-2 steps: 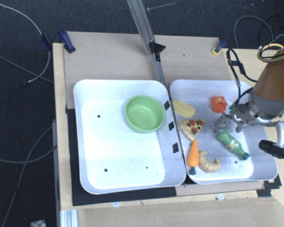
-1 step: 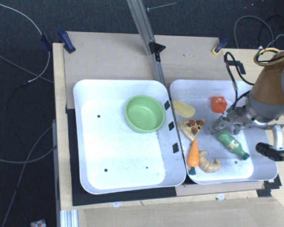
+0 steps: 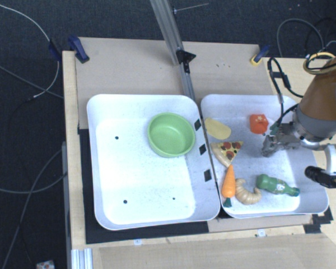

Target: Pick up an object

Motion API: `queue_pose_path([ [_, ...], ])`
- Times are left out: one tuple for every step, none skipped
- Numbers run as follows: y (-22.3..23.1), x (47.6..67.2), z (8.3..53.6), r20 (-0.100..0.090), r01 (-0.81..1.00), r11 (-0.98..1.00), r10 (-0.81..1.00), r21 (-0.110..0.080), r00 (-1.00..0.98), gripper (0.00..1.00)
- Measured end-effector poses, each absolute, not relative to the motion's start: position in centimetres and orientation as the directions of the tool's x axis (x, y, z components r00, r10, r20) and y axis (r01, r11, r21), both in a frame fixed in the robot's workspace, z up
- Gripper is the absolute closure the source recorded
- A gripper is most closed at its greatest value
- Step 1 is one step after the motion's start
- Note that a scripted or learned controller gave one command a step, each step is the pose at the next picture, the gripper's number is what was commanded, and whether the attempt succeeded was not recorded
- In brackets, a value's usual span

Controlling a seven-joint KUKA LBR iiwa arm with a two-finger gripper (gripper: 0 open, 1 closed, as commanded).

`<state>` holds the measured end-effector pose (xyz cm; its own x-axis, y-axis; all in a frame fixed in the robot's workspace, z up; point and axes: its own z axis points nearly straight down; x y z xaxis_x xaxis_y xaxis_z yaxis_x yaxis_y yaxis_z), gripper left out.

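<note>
Step in hand: reach and descent, as I judge it; nothing is lifted yet.
Gripper (image 3: 271, 146): low inside the right bin (image 3: 308, 206), toward its 3 o'clock side, over bare floor.
Gripper state: cannot tell, the tip is a small dark blur against the white.
Nearest candidate: the red block (image 3: 258, 123), just beside the gripper at its 10 o'clock, apart from it.
Other candidates: green bottle (image 3: 276, 185) lying on its side at the gripper's 6 o'clock; croissant (image 3: 247, 194) and carrot (image 3: 229, 181) toward 7 o'clock, touching or nearly so; pizza slice (image 3: 228, 151) at 9 o'clock; a pale yellow piece (image 3: 217, 129) beyond it.
Left bin (image 3: 101, 150): holds a green bowl (image 3: 171, 134) near its 1 o'clock corner, well apart from the arm.
Next move calls for: centring over one item, probably the red block, then closing on it cleanly.
Hidden or cut off: the arm's upper part leaves the frame at 3 o'clock; its wrist covers part of the right bin's wall; the pale yellow piece is too plain to identify.
</note>
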<state>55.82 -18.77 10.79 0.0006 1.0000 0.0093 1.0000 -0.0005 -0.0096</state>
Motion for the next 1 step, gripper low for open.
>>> queue_pose_path([
  [-19.67, 56.18, 16.84, -0.001, 1.0, 0.0, 1.0, 0.006, 0.0, 1.0],
])
